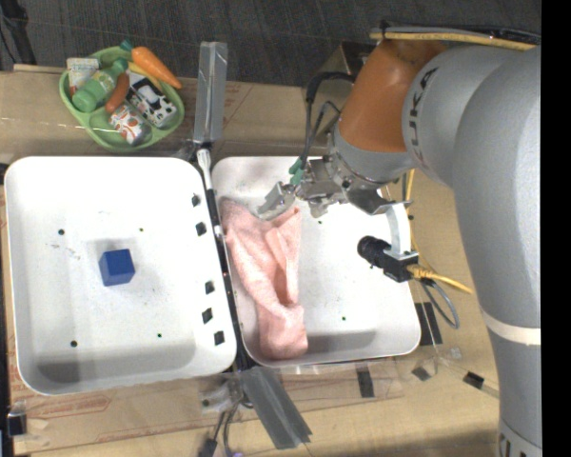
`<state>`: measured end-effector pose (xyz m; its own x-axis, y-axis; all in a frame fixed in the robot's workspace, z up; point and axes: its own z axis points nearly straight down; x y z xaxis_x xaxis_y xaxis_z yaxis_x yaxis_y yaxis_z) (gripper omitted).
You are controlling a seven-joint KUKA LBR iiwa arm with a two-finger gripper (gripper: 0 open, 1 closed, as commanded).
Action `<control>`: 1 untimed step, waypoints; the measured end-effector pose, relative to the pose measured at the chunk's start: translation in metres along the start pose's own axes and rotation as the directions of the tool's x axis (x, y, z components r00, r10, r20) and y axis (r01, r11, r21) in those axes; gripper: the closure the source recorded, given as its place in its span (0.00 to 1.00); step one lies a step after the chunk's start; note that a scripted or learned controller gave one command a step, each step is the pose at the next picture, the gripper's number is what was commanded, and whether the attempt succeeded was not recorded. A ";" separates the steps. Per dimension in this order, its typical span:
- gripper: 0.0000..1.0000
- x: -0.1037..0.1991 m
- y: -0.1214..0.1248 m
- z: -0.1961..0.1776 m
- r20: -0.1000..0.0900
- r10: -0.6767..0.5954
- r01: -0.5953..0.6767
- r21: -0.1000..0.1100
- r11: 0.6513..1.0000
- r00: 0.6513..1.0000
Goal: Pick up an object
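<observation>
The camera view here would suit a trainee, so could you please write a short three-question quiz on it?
1. True or false: the blue cube lies in the left bin.
2. What lies in the right bin? A) pink cloth B) blue cube C) carrot
3. Fill in: the gripper sits at the cloth's ____ end in this view.

Key: 1 true; 2 A; 3 upper. The green bowl of toy food sits outside both bins.
</observation>
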<state>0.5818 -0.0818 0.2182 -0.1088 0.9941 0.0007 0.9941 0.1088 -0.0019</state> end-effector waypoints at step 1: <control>0.00 -0.065 0.014 -0.060 0.000 -0.027 0.027 -0.001 1.000 1.000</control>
<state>0.6027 -0.1445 0.2784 -0.1357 0.9908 0.0003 0.9908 0.1357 -0.0013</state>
